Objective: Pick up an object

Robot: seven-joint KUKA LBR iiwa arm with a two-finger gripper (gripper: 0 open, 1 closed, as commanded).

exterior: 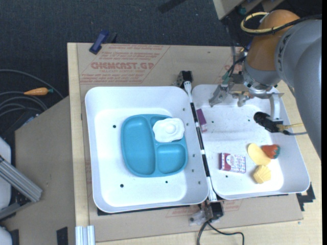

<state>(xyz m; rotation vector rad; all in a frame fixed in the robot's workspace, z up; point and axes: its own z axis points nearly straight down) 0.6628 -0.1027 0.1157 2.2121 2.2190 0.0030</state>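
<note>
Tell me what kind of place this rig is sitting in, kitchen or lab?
Most likely a robotics lab or test cell, not a kitchen. Two white bins sit on a plywood bench, loose cables trail over dark carpet, and the food in the right bin looks like toy props.

Left bin (pixel 102 152): white, with small dark dots on its floor. Tray (pixel 153 146) inside it: light blue, plain. Cup (pixel 168 129) on the tray's 1 o'clock corner: white.

Right bin (pixel 225 185): white, finely speckled floor. Packet (pixel 232 163): maroon with a white patch. Fruit (pixel 258 153): yellow, with a red piece (pixel 271 150) at its 3 o'clock. Block (pixel 262 174) at 6 o'clock of the fruit: yellow. Strip (pixel 201 118) at the bin's 9 o'clock wall: purple.

Table (pixel 122 65): tan, with red lettering. Clip (pixel 99 42) at its 11 o'clock corner: blue. Floor (pixel 41 29): dark blue-grey. Arm (pixel 301 60): grey with an orange band (pixel 268 47).
</note>
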